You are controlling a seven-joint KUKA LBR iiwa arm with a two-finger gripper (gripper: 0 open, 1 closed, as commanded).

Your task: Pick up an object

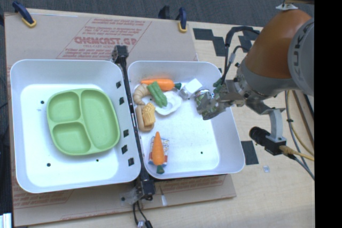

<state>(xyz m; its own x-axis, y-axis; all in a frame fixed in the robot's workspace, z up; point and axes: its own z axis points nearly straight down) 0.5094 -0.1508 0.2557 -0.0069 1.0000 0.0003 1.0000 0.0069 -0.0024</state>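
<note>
Arm reaching into the right bin, its tool low over the upper right part.

The tool (206,105) sits inside the right bin (228,141); whether it is open or closed cannot be told. The objects lie to its left: a carrot (158,83) and a green vegetable (157,94) near the top wall, a corn piece (147,115) below them, another carrot (157,150) near the bottom. A green divided plate (83,121) rests in the left bin (21,168).
</note>
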